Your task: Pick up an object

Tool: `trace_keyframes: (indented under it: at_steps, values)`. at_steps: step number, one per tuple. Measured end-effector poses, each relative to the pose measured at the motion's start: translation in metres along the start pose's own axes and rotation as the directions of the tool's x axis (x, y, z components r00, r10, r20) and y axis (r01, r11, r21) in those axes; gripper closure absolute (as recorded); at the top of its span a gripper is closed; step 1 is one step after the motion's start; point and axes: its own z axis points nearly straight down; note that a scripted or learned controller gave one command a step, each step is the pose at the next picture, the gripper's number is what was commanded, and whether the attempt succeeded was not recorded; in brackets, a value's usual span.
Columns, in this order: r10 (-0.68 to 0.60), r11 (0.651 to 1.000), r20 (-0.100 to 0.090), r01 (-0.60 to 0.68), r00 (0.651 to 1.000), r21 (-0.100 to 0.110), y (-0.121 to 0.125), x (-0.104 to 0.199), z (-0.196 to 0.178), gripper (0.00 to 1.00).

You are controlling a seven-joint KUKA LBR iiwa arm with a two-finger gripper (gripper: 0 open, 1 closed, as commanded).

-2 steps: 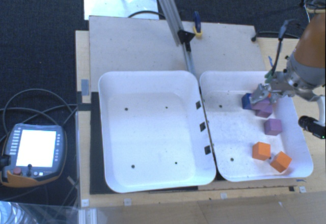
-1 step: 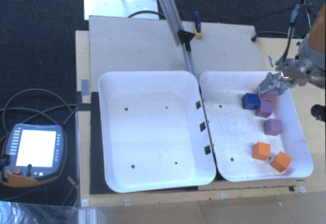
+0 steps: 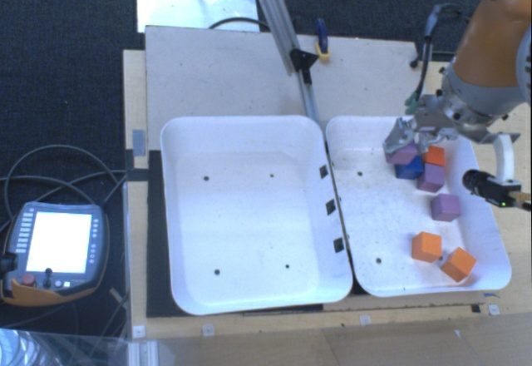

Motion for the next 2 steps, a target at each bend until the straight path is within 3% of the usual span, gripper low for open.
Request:
trace_keyframes:
  at_steps: [2]
  values:
    - [-0.001,1.0,0.0,0.001,1.0,-0.002,0.012,0.11,0.013,1.0]
